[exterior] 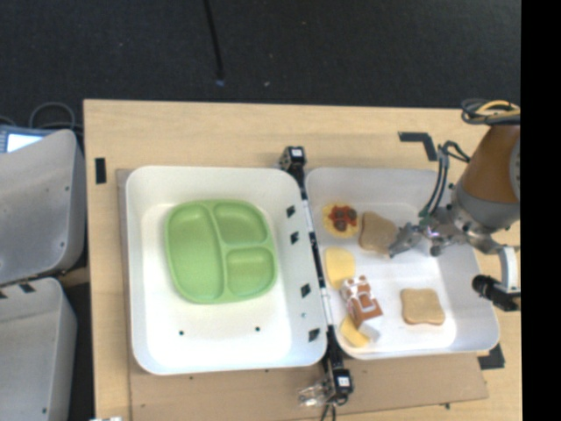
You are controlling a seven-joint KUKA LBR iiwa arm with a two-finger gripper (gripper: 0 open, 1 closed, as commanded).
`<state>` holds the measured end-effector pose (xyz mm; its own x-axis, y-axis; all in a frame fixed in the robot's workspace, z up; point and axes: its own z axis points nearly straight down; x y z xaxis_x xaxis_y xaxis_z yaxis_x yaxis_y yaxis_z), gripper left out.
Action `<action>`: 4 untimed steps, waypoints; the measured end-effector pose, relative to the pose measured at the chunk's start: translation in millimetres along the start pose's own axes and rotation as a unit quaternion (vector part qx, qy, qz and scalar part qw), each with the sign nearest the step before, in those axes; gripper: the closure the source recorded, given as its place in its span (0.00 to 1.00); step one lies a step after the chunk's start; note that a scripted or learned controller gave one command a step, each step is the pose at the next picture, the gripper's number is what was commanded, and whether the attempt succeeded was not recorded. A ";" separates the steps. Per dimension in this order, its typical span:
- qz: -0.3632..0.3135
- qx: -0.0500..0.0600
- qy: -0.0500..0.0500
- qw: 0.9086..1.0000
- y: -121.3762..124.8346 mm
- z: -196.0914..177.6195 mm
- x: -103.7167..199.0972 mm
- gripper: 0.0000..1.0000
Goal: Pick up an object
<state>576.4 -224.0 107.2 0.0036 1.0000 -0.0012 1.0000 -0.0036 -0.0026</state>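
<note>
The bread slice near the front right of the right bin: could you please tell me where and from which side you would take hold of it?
The bread slice lies flat and alone on the bin floor, so I would probably come straight down from above and pinch across its two straighter side edges near the middle. It looks thin, so the gripper would likely have to reach almost to the floor.

Grey arm reaches in from the right, gripper low
</note>
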 end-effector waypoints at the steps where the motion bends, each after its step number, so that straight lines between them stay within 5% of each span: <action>1: 0.001 -0.004 -0.001 1.000 1.7 -14.5 -1.6 1.00; 3: -0.003 -0.006 -0.001 1.000 10.5 -123.4 -1.0 1.00; 4: -0.003 -0.001 0.000 1.000 10.8 -103.7 -2.1 1.00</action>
<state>587.5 -226.0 210.9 -0.0017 1.0000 -0.0019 1.0000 0.0017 -0.0002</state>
